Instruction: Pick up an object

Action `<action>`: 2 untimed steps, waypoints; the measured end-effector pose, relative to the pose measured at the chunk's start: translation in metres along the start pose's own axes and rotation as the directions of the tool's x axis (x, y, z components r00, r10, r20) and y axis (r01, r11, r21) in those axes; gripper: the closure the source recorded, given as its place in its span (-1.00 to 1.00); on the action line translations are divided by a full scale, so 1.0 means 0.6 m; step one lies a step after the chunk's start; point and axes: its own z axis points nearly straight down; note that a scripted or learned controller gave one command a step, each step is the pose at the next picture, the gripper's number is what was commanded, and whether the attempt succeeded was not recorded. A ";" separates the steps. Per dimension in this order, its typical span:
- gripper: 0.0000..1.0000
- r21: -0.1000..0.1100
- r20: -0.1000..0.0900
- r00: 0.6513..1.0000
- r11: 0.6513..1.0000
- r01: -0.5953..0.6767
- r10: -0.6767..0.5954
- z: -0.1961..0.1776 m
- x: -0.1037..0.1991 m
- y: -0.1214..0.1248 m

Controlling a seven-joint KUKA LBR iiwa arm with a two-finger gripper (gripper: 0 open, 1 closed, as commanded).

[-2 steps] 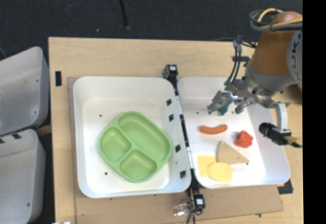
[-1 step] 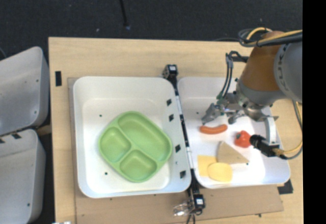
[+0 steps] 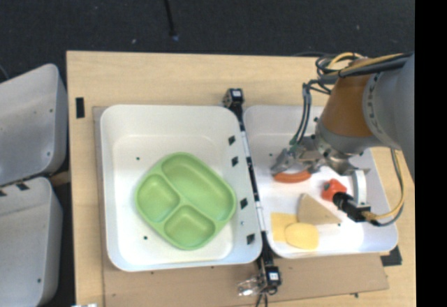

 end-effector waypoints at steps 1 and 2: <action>1.00 -0.002 -0.003 1.000 1.000 -0.006 0.006 -0.020 0.000 0.001; 1.00 0.008 -0.008 1.000 1.000 0.004 -0.004 -0.112 -0.003 0.022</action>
